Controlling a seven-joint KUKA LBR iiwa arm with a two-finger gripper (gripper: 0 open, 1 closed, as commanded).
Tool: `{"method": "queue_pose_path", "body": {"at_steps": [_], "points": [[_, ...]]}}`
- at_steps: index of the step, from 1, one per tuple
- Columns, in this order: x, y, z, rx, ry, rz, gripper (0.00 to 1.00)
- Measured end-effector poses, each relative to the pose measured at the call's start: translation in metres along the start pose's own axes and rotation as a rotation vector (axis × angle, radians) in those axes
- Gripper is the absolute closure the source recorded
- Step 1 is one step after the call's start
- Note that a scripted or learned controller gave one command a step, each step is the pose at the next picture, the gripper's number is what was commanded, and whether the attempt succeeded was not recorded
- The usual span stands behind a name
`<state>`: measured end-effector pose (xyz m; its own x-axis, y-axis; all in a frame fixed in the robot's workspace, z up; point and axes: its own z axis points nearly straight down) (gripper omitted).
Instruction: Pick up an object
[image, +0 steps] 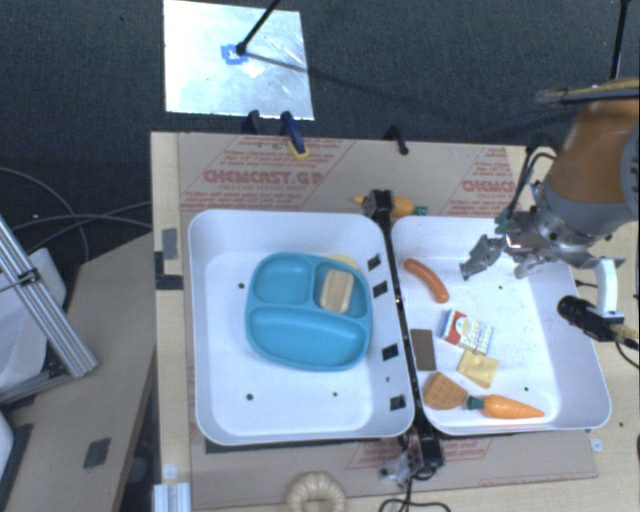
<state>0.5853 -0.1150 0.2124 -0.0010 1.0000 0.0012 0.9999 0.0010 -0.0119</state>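
Object candidates: a sausage (427, 280), a small carton (467, 331), a cheese wedge (479, 369), a carrot (507, 406), a brown bread-like piece (444, 391) and a dark bar (423, 349) lay in the right bin (575, 385).
Claw: the claw (503, 257) hung over the right bin's upper part, its two fingers spread apart, nothing between them.
Sausage: just left of and below the claw, long axis slanting from upper left to lower right.
Carrot: well below the claw, lying nearly level, green end at the left, tip pointing right.
Carton: below the claw, tilted; red and white print, too small to read.
Writing: the cardboard (262, 170) under the bins carried red lettering, seemingly "CHEMCAST GP", blurred.
Left bin: the left bin (215, 330), well left of the claw, held a blue divided plate (290, 335) with a tan slice (336, 290) in it.
Tabletop: the tabletop (110, 330) showed left of the cardboard.
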Motion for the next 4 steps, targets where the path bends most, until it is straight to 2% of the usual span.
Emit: {"method": "queue_pose_path", "body": {"at_steps": [1,2,3,4], "points": [[0.0,0.003,-0.007,-0.013,-0.001,-0.002,0.0],[-0.001,0.001,0.055,-0.008,-0.001,0.0,0.0],[0.001,0.012,0.109,-0.009,-0.001,-0.002,0.0],[0.001,0.013,0.128,-0.012,-0.001,0.0,0.0]]}}
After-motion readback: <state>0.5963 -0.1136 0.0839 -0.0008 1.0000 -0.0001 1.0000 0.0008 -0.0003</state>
